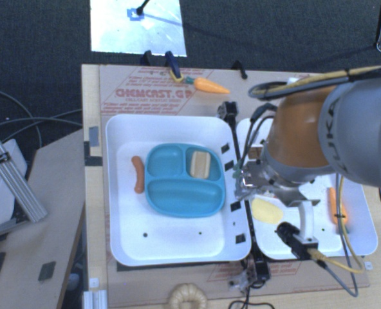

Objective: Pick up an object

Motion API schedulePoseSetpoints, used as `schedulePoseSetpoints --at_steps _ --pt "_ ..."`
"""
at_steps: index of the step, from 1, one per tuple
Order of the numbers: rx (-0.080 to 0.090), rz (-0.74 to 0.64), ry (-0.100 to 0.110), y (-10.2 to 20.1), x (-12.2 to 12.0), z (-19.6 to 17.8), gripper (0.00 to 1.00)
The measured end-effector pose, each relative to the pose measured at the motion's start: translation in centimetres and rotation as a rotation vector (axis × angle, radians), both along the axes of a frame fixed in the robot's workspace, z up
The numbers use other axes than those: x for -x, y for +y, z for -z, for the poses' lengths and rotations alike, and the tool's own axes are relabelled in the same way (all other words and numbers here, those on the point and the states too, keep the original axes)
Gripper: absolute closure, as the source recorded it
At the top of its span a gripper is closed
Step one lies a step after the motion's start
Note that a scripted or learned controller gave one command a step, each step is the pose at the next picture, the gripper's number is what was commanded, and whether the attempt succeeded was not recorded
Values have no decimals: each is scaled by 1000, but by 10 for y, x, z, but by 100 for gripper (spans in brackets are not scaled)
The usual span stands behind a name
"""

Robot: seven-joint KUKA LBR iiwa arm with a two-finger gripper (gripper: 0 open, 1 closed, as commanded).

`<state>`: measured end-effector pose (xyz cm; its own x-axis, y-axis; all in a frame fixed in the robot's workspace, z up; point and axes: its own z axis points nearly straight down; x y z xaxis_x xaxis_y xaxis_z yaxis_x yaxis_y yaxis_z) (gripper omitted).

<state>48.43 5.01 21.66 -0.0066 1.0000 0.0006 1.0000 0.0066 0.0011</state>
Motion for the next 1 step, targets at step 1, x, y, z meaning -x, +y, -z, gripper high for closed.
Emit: schedulePoseSetpoints --at_steps 1 --pt "0 5 0 -5 -7 2 100"
